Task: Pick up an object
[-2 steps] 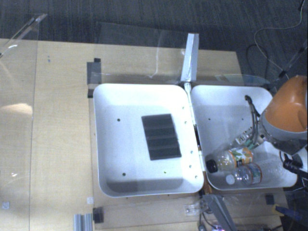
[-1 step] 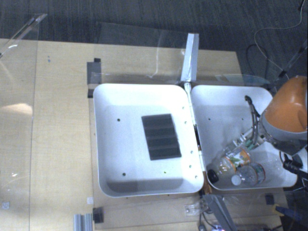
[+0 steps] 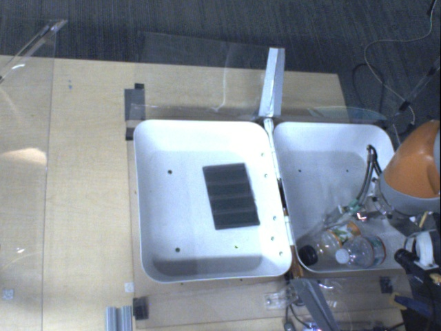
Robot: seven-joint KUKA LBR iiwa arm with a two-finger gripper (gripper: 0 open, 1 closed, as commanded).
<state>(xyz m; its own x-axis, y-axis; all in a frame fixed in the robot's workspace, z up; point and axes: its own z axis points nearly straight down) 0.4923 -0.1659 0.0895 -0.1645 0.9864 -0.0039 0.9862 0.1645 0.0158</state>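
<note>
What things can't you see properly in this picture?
- Gripper: in the camera view, the arm covers it, so where it is and what it grips is hidden.
- Clear bottle in the right bin: see-through and jumbled, its outline is hard to trace.
- Arm: cut off by the right edge.

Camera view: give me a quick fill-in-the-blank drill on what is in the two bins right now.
1. The dark ridged pad lies in the ____ bin.
2. The clear plastic bottle lies on its ____ in the right bin.
3. The bottle's cap is ____ in colour.
4. The band on the arm is ____.

Missing words: left; side; black; orange
</note>
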